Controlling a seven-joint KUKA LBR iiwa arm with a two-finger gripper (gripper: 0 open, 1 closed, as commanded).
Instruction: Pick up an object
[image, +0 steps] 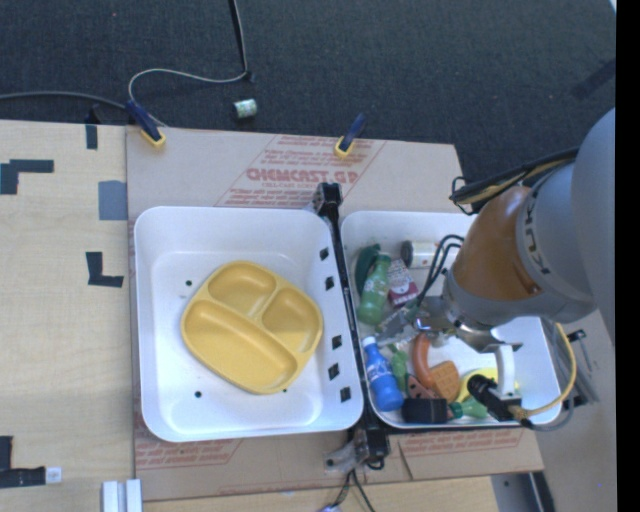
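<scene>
Over the right bin: the grey arm (560, 230) with its orange band (495, 250) reaches in from three o'clock, its wrist low above the clutter.
Claw: the gripper (425, 325) sits near the middle of the right bin (545, 385); whether it is apart, together or clamped on anything cannot be told, since the wrist and the heap of objects hide it.
Objects to pick: a jumble lies in the right bin, packed toward its nine o'clock wall.
Green bottle (375, 280): toward twelve o'clock of the heap, lying just beside the divider between the bins.
Blue bottle (380, 375): toward seven o'clock, lying along the same wall, white cap pointing up the frame.
Orange piece (442, 380): at six o'clock of the claw, with a red curved item (421, 355) touching it on the nine o'clock side.
Black block (425, 409): against the bin's six o'clock rim, beside a yellow and green item (480, 390).
Left bin (160, 330): holds a yellow divided plate (252, 325), lying flat near its centre, well apart from the arm.
Bench: both bins rest on a cardboard sheet (290, 170) held by two yellow clamps (350, 140) at twelve o'clock; a cable (180, 75) trails across the dark floor beyond.
</scene>
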